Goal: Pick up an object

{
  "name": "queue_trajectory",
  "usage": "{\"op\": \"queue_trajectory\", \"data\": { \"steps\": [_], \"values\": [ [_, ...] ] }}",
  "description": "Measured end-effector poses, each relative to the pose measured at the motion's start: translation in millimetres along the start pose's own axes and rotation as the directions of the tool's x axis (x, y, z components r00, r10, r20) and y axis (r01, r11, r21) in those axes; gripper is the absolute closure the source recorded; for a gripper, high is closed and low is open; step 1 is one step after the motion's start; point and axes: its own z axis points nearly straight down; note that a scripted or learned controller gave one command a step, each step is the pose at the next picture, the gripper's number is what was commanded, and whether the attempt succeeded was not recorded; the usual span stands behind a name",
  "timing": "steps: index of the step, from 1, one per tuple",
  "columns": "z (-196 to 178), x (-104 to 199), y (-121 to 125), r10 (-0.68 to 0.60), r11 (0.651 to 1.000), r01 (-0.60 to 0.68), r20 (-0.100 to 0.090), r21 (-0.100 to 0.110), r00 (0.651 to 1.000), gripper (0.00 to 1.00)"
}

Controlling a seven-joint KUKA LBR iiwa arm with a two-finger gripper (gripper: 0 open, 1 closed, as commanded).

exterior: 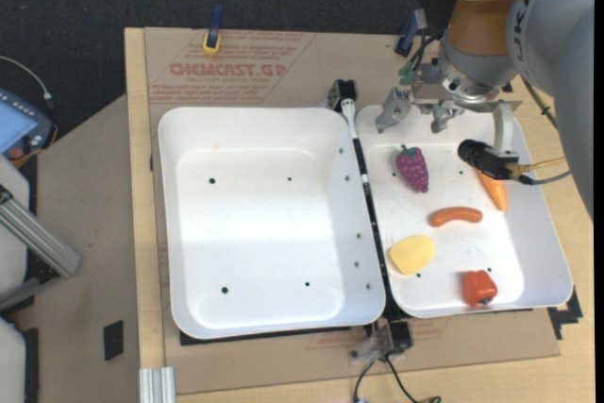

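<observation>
Brown cardboard [236,61] printed with red lettering covers the bench, and on it you have 2 shallow white bins with smooth, glossy walls and rounded corners, touching along their inner rims. Your left bin [179,146] shows small dark dots on its floor. Your right bin [533,241] holds 5 small toy foods. The grapes [412,169] are a knobbly purple cluster with a short green stem, lying near the bin's far end, just beside and below the gripper [415,116]. You can see the gripper's 2 grey metal fingers [388,115] spread well apart with nothing between them, hanging over the far rim of the right bin and clear of the grapes. Nearer you lie a smooth, curved orange sausage [457,217], a pale yellow rounded lump [412,254] whose kind is hard to make out, and a blocky red pepper [479,288] by the near rim. A tapered orange carrot [495,192] lies toward the bin's right wall, its upper end hidden. The grey arm [557,5] is cut off at the picture's right edge.
</observation>
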Motion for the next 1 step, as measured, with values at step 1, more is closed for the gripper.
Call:
{"op": "queue_trajectory", "data": {
  "steps": [1],
  "values": [
    [106.1,-56.1,-49.7,0.008,1.0,-0.008,-0.003,0.016,1.0,0.0]
  ]
}}
